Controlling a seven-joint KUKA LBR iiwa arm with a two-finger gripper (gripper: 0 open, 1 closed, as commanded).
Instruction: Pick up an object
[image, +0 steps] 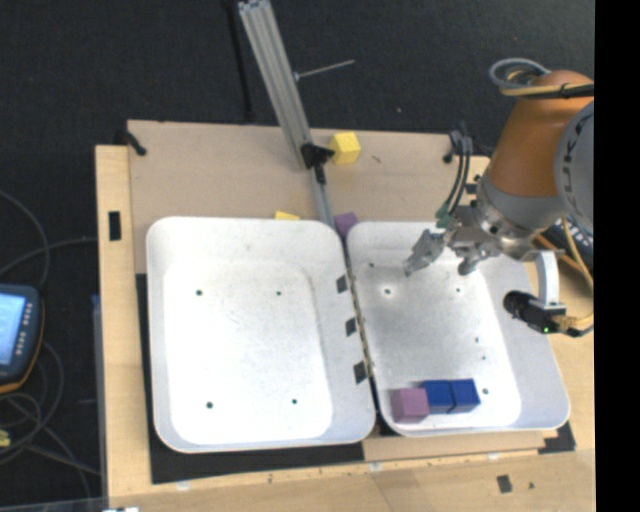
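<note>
- The arm (535, 150) reaches in from the right, grey with an orange band; its jaws (445, 258) hang over the far part of the right bin (520, 395); the two fingers stand spread, one at the left and one at the right, with nothing between them.
- The right bin holds three blocks along its near wall: a purple block (409, 403) at the left, a blue block (438, 396) touching it, and a second blue block (465, 393) touching that one on the right; all three lie well apart from the jaws, at the bin's opposite end.
- The left bin (165, 300) sits just beside the right bin, their rims touching along the middle; small dark dots mark its floor.
- Outside the bins, on the desk (200, 160): a yellow block (346, 148) near the far edge, beside a slanted metal rail (280, 80); a small purple block (346, 223) at the far rim where the two bins meet; a sliver of yellow (287, 215) just behind the left bin's far rim.
- A handheld screen (17, 335) lies off the desk at the left, on the dark floor, with cables near it.
</note>
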